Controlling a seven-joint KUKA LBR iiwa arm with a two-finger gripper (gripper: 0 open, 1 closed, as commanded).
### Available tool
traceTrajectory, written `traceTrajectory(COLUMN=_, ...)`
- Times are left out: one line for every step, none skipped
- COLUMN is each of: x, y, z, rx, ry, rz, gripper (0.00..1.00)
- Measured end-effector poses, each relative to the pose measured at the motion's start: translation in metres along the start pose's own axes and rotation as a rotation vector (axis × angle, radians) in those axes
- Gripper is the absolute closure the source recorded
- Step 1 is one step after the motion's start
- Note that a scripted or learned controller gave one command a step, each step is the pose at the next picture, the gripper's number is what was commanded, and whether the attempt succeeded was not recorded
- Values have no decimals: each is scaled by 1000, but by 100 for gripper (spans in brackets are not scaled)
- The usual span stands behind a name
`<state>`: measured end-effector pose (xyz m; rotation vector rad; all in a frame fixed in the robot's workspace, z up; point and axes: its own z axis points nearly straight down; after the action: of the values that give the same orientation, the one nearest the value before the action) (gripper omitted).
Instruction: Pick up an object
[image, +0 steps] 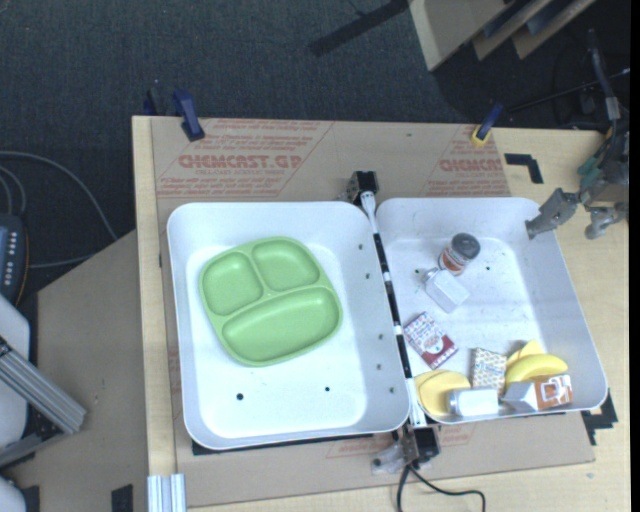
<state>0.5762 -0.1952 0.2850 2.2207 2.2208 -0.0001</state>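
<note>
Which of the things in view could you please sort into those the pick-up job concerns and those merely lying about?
For the job: pincer; right bin; small jar; red packet; banana; yellow bowl.

Lying about: green divided plate; left bin; blue clamp.

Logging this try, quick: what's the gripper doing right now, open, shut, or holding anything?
Gripper: open, holding nothing, at the right bin's upper right corner, apart from the objects in that bin.
</note>
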Motion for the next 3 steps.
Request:
traceTrajectory(x=52, y=2, z=130, rx=2, ry=1, rz=-1, gripper=0)
traceTrajectory(x=94, y=54, z=201, rx=0, ry=1, rz=-1, gripper=0)
traceTrajectory(x=97, y=91, z=200, rx=-1, ry=0, rz=-1, gripper=0)
